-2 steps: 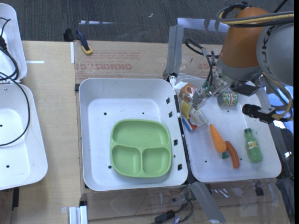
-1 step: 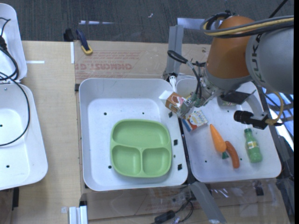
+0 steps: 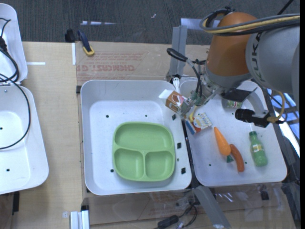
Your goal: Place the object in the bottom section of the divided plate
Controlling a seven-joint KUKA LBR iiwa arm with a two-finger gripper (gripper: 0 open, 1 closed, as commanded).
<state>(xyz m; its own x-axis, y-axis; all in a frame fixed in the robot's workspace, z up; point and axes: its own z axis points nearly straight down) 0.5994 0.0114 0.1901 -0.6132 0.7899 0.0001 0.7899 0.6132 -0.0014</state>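
A light green divided plate (image 3: 143, 150) lies in the left bin (image 3: 95, 128), with one long section at the top and two smaller sections at the bottom. My gripper (image 3: 186, 106) hangs over the wall between the two bins, below the arm's orange band. A small brown and white packet (image 3: 174, 100) sits right at its tip, over the left bin's upper right corner. Cables and the wrist hide how the packet meets the gripper. The gripper is up and to the right of the plate, apart from it.
The right bin (image 3: 209, 168) holds a white printed packet (image 3: 203, 120), an orange carrot (image 3: 221, 142), a red-brown piece (image 3: 237, 158) and a green bottle (image 3: 258, 149). A white tub (image 3: 14, 142) with black cables stands at the far left.
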